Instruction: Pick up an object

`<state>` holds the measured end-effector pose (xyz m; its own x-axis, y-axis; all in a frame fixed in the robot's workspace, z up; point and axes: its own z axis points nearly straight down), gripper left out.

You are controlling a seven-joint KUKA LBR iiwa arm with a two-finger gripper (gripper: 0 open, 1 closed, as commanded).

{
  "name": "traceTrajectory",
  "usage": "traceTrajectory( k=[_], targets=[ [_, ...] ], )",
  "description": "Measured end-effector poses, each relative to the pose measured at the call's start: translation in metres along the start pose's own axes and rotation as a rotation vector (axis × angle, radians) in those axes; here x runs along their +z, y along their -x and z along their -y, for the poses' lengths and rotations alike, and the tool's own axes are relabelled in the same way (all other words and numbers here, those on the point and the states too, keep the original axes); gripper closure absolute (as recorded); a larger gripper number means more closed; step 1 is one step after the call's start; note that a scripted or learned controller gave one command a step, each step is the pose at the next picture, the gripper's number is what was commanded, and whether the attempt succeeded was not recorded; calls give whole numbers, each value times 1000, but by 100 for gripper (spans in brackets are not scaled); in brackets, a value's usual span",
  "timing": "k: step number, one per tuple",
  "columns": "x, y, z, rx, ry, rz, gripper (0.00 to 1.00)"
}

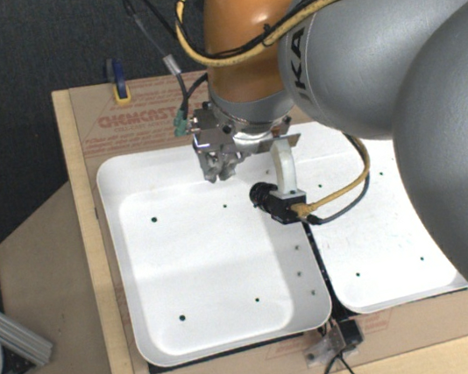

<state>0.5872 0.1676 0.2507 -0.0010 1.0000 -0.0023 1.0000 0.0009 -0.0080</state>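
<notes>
Arm (353, 46) reaches in from right; gripper (220, 168) sits low over far edge of left bin (212, 318). Finger spread cannot be told. No pickable object can be made out in left bin or right bin (389, 262).

Arm (389, 49) cut off at top and right edges; right bin (390, 271) partly hidden beneath it; fingers' gap indiscernible.
</notes>
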Motion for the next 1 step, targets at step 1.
traceTrajectory(
  k=[1],
  targets=[
    [-65, -50, -11, -5, 16, -7, 100]
  ],
)
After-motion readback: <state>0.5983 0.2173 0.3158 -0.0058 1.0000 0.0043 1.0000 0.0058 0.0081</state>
